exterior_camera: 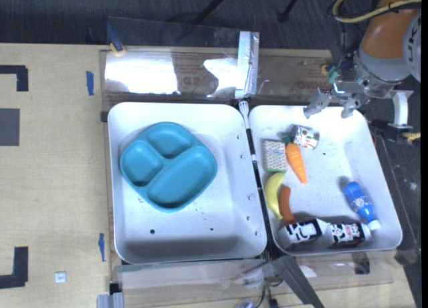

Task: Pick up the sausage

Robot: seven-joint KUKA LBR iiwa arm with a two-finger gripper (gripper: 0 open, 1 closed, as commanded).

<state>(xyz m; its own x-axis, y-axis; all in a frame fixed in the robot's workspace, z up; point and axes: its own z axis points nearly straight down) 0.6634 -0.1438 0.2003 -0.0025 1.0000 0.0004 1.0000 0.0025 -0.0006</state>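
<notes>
The sausage (285, 204), a short reddish-brown link, lies in the right bin (384, 186) near its front left, pressed against a yellow banana (272, 192). My gripper (332, 106) hangs over the far rim of that bin, well behind and to the right of the sausage. It is open, its two fingers (314, 108) spread apart with nothing between them.
An orange carrot (296, 162), a checkered pad (274, 155) and a small carton (305, 138) lie behind the sausage. A blue bottle (359, 200) lies to its right, and black-and-white bottles (328, 231) line the front wall. The left bin holds a blue divided plate (168, 164).
</notes>
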